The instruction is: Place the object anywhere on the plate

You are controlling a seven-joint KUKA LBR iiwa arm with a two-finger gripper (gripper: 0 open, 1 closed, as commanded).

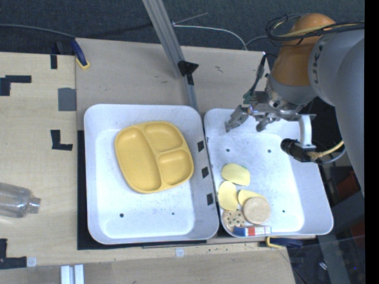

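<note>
Camera view: tool (250, 120) poised over far-left corner of right bin (296, 176), fingers spread apart, gripping nothing. Yellow plate (154, 156), three compartments, lying in left bin (100, 176) toward its far side. Pile of yellow pieces (235, 173) and tan round object (256, 209) near right bin's near-left corner, well apart from tool
</note>
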